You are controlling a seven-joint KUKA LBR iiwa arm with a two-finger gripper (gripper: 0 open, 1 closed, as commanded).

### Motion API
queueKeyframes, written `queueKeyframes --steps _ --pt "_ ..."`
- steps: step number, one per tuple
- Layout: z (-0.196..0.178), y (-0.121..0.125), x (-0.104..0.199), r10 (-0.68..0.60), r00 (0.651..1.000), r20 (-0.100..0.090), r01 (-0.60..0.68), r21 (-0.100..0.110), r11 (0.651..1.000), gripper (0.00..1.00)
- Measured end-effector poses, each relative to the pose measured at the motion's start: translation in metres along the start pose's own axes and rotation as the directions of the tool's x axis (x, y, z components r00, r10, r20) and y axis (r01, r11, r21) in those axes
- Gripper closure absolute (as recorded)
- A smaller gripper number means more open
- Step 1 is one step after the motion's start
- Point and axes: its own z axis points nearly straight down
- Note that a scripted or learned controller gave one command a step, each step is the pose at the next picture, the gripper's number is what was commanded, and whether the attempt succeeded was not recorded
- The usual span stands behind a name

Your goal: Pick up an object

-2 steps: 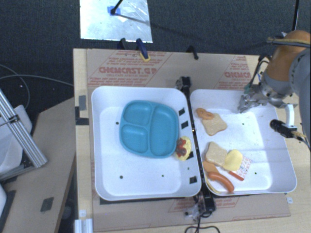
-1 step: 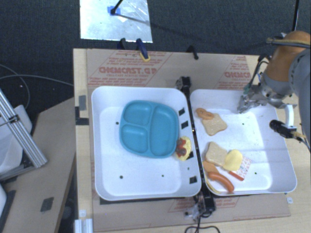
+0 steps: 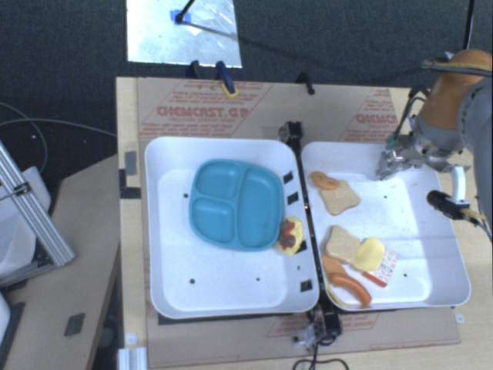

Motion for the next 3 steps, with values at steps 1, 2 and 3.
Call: queueKeyframes --steps 1,2,3 --pt "-0.0001 0.0001 -0.0007 0.0 1.0 0.0 0.0 0.0 1.0 1.0" --pt "0.0 0.0001 -0.0006 -0.001 1.0 0.0 0.001 0.0 1.0 1.0" --pt "0.0 0.0001 -0.0005 -0.001 1.0 0.0 0.001 0.0 1.0 1.0"
